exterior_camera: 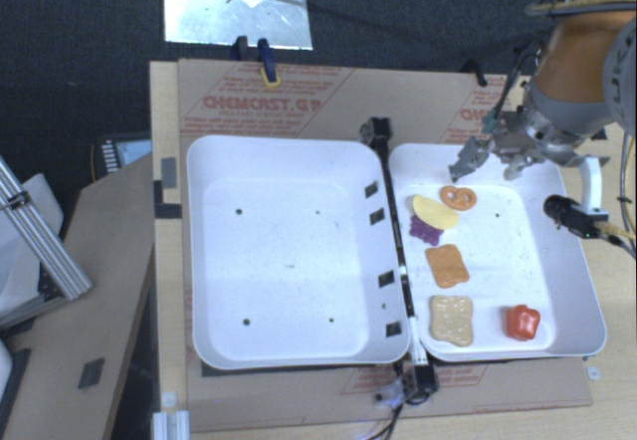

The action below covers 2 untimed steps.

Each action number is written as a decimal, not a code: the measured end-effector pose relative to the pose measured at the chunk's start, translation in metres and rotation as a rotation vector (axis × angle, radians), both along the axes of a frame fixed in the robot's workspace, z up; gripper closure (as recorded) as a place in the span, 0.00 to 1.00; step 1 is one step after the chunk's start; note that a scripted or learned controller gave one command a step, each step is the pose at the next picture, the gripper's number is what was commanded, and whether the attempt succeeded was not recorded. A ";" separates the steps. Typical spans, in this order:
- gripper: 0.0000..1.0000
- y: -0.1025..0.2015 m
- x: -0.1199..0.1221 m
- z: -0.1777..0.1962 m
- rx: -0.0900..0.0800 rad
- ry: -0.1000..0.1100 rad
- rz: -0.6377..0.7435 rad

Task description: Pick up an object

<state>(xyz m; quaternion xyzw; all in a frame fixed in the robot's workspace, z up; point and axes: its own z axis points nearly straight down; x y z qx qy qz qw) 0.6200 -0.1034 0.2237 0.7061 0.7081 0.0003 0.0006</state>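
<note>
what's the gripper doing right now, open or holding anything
Gripper: open, holding nothing, hovering above the back of the right bin near the pretzel.

Right bin (567,259) holds a pretzel (458,197), yellow piece (435,211), purple bit (425,230), two toasts and a red pepper (522,323)

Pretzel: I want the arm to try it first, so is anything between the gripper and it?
Nothing visible. The gripper hangs just above the pretzel; the yellow piece touches its lower-left side only.
</note>
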 end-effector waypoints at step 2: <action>0.00 -0.045 -0.001 0.092 -0.005 -0.022 0.006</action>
